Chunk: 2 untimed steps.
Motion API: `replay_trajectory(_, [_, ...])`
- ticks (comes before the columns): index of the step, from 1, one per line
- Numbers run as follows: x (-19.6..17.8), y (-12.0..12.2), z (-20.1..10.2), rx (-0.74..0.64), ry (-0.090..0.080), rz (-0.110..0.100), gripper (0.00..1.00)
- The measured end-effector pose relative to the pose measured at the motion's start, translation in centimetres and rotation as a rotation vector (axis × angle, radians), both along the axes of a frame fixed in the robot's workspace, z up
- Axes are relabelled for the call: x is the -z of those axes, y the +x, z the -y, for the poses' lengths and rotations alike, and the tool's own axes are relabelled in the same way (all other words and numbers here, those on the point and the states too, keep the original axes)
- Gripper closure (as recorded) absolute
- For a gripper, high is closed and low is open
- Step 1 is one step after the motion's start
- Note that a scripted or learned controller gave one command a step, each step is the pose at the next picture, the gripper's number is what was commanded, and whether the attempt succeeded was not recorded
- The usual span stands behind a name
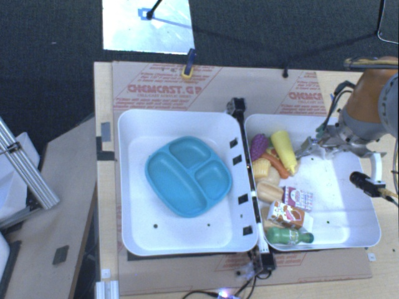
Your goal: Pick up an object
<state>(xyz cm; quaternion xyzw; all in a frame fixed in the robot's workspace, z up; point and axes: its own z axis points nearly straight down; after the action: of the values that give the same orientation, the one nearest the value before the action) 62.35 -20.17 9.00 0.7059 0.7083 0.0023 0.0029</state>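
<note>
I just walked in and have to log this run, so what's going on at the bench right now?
A grey robot arm with an orange band reaches in from the right, its pincer low over the right bin, just right of the yellow toy. Nothing shows between its fingers. The toy food sits piled along that bin's left side: a purple piece, an orange carrot, small packets and a green bottle. The left bin holds a blue divided plate.
</note>
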Motion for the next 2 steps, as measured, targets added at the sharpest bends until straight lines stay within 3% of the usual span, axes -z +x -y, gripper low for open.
replay_trajectory(1, [-1.2,0.3,-0.1,-0.001,0.002,0.008,1.00])
replay_trajectory(2, [-7.7,0.7,-0.3,-0.001,-0.002,0.000,1.00])
